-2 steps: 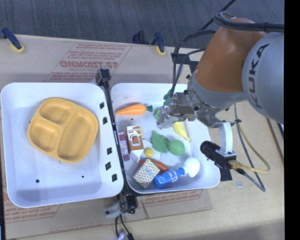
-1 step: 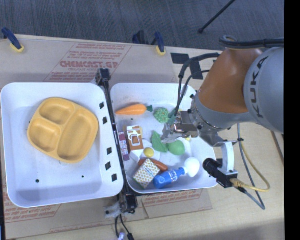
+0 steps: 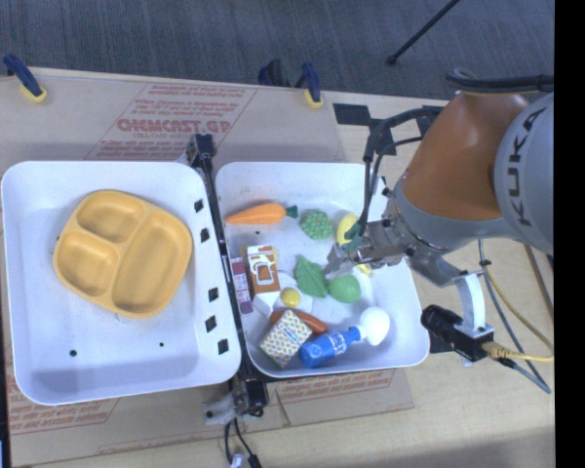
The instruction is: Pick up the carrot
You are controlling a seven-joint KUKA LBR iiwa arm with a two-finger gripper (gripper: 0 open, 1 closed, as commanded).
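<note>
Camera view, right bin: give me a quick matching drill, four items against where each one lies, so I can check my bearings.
Items:
1. carrot
2. blue bottle
3. yellow divided plate
4. white egg

Places:
A. middle of the left bin
B. near edge of the right bin, lying on its side
C. far-left part of the right bin, by the divider
D. right bin, just right of the bottle's top

Pairs: 1-C, 2-B, 3-A, 4-D
</note>
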